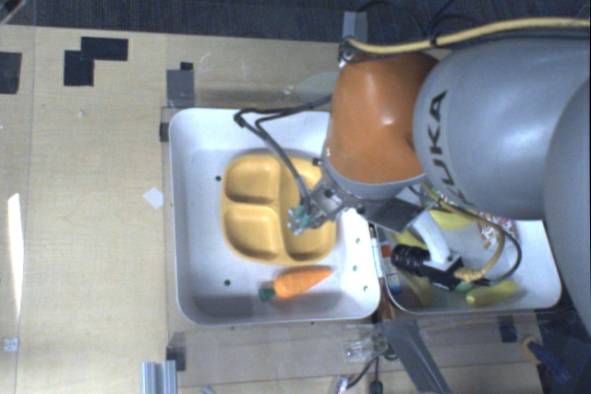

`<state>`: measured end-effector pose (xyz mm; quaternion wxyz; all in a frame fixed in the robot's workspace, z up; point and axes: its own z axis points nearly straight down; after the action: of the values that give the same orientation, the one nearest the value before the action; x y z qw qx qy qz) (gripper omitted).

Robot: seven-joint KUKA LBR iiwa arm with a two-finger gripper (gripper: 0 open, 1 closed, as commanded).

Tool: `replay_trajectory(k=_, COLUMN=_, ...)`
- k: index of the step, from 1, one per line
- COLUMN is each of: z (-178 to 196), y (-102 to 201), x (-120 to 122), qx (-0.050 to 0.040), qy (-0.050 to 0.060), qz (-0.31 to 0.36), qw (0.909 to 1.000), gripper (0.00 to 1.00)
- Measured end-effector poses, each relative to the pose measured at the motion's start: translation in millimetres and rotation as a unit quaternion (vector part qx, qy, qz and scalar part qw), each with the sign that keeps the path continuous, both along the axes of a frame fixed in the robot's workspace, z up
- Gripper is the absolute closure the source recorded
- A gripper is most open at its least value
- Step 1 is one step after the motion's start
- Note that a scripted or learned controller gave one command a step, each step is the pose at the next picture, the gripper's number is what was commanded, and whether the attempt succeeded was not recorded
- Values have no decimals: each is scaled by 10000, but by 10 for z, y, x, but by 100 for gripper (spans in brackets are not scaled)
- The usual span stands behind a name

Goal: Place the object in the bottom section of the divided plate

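A yellow divided plate (257, 208) lies in the left white bin (199, 198). A toy carrot (297, 282), orange with a green top, lies on the bin floor just below the plate, apart from it. My gripper (305, 215) hangs over the plate's right section, under the arm's orange band (374, 129). The arm hides the plate's right edge. The gripper's tip is small and blurred.
The right bin (540, 286) holds several yellow items, partly hidden by the arm and its cables. A black cable (268, 138) loops over the left bin's upper part. Bare bin floor shows left of the plate.
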<state>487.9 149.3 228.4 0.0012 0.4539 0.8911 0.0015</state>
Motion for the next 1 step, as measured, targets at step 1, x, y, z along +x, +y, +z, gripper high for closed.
replay_trajectory(k=1, z=-1, y=-4, x=1, qx=0, qy=-1, qz=-4, qw=10000, gripper=0)
